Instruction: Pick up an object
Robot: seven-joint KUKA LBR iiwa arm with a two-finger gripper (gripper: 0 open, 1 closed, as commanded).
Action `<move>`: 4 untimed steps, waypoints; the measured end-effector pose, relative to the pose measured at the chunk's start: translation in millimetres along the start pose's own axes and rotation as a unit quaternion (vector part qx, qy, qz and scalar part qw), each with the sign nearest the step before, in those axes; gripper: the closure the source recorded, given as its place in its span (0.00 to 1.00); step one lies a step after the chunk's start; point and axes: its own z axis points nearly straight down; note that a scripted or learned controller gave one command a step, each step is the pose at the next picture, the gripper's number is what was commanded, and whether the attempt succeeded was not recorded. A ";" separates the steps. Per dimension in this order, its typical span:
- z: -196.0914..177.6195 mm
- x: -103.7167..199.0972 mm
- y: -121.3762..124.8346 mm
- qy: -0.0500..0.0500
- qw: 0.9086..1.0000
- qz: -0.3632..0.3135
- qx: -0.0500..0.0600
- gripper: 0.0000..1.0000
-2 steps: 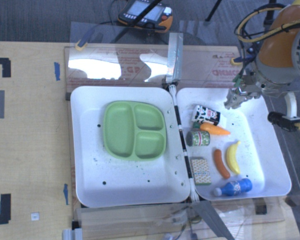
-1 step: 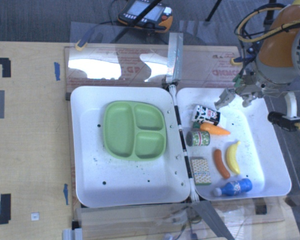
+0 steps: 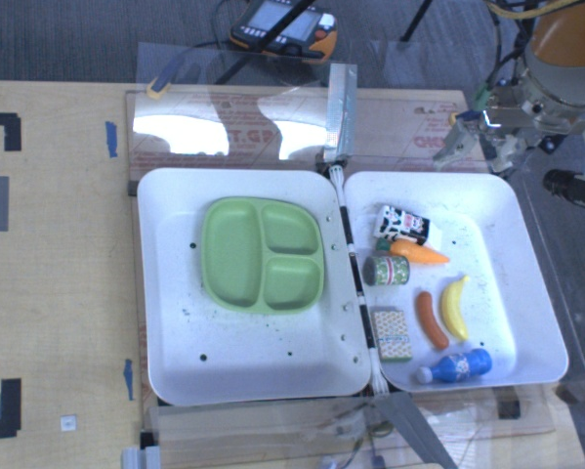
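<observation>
At the near edge of the right bin (image 3: pixel 526 262), close to its near-left corner, a blue water bottle (image 3: pixel 455 366) lies on its side with its cap pointing left. Just beyond it against the bin's left wall rests a small patterned box (image 3: pixel 393 333), lying flat. Further in, a red-brown sausage (image 3: pixel 432 319) lies lengthwise near the bin's middle, with a yellow banana (image 3: pixel 454 306) just beside it on the right, the two close but apart. Beyond the patterned box, a small green-labelled can (image 3: pixel 388 270) lies on its side by the left wall. An orange carrot (image 3: pixel 419 253) lies just past the can, appearing to touch it, its tip pointing right. Behind the carrot, toward the far-left part of the bin, sits a black-and-white cow-print carton (image 3: pixel 401 225), tilted and touching the carrot's far side.

In the left bin (image 3: pixel 165 301), a green divided plate (image 3: pixel 264 254) with three compartments lies flat around the middle, nearer the far edge.

Past the right bin's far-right corner, the gripper (image 3: pixel 480 143) hangs above the bench outside the bin, well apart from every object. Its fingers look spread apart with nothing between them. Above it the arm (image 3: pixel 565 37) shows its orange band.
</observation>
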 end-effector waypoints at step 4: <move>204.8 -24.5 -152.9 0.000 0.995 -0.097 -0.003 1.00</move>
